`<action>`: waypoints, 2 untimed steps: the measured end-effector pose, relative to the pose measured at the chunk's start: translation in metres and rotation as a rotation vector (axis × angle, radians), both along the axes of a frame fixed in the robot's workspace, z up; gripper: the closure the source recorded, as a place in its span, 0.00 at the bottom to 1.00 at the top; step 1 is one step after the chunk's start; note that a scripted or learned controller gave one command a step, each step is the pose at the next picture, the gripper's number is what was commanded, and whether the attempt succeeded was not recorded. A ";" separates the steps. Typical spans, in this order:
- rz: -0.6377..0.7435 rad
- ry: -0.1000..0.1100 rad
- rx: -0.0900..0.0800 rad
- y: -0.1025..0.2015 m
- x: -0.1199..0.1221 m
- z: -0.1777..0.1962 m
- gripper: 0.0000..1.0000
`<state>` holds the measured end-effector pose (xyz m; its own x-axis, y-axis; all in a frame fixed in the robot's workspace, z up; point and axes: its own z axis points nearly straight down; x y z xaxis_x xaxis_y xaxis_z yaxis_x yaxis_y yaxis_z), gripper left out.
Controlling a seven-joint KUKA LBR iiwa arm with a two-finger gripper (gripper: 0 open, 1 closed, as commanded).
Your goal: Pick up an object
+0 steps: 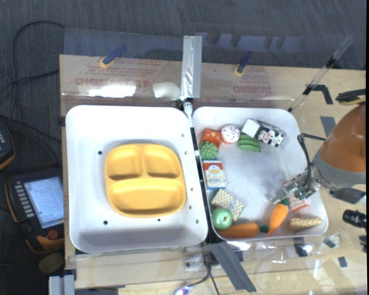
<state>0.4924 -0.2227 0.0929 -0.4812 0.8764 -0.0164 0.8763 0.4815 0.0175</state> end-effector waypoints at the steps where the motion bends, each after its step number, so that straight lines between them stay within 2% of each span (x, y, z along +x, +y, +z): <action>1: -0.267 0.000 0.002 0.083 -0.002 -0.001 1.00; 2: -0.267 0.004 0.002 0.083 -0.003 -0.002 0.00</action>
